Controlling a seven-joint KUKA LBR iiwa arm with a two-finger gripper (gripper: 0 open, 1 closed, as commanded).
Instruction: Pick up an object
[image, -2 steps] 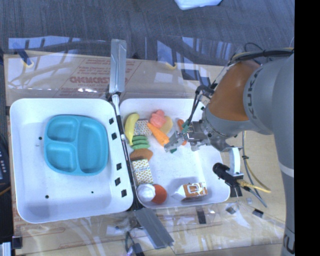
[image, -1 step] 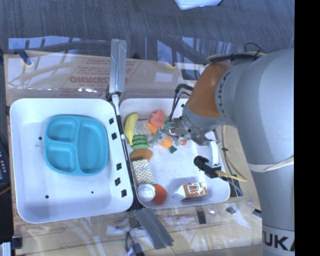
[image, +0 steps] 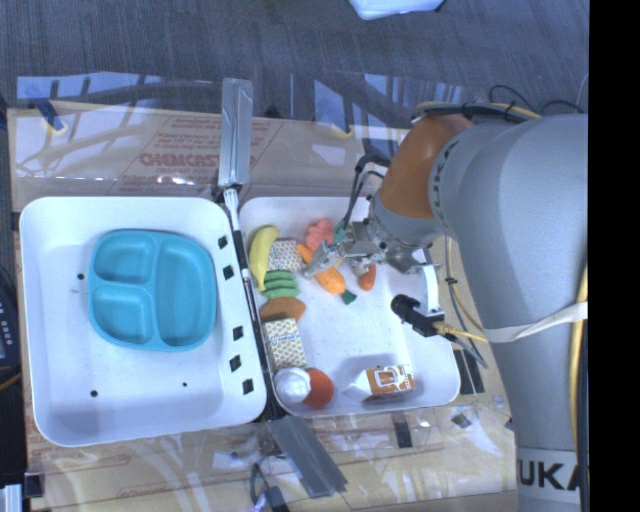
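hand (image: 338, 255) | fingers' state unclear | arm (image: 520, 250) cut off at right

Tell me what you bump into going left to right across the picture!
Blue plastic divided tray in the left white bin → yellow toy banana → orange toy carrot → small orange-and-white carton → grey robot arm with its orange band.
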